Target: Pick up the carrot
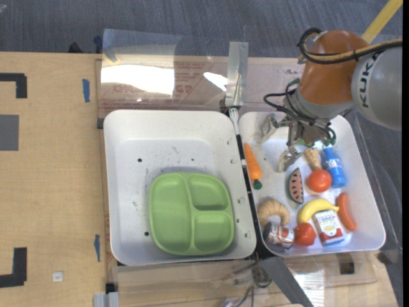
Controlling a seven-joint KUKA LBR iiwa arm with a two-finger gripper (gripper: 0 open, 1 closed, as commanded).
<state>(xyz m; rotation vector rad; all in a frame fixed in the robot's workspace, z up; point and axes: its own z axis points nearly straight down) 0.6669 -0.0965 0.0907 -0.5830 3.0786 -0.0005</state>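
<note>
The carrot [253, 163] is orange with a green stem end. It lies along the left wall of the right bin [367, 200], pointing away from me, stem end nearest. My gripper [291, 156] hangs over the back half of that bin, to the right of the carrot and a short gap from it. The orange wrist band [329, 66] sits above it. Nothing of the carrot is between the gripper's parts.
Right of the gripper lie a watermelon slice [294, 185], a red tomato [319, 181] and a blue bottle [333, 165]. A banana [316, 208], croissant [275, 210], juice box [328, 226] and sausage [346, 211] crowd the front. The left bin [128, 146] holds a green divided plate [192, 213].
</note>
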